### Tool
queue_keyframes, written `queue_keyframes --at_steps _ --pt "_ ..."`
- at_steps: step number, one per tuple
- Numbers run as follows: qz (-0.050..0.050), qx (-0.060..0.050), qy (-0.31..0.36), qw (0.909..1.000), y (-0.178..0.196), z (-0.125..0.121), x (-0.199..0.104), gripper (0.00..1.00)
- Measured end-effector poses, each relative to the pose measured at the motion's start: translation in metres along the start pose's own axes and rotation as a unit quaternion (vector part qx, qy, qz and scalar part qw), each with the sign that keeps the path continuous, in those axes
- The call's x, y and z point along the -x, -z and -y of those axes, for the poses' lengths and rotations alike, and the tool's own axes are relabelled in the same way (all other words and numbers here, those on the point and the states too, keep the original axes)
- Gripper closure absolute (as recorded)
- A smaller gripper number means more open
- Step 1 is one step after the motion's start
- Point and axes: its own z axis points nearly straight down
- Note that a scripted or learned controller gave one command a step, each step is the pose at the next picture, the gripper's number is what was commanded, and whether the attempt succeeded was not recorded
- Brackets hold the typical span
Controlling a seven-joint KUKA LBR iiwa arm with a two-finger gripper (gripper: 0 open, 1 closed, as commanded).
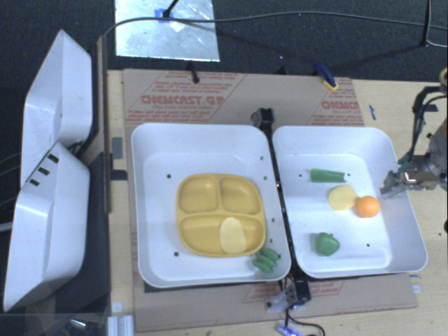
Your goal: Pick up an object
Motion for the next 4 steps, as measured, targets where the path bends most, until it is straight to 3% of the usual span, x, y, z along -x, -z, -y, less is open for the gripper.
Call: queue_keyframes --at_steps 4 --pt "-0.001 0.000 0.002 1.0000 0.001 -0.069 -0.177 1.00"
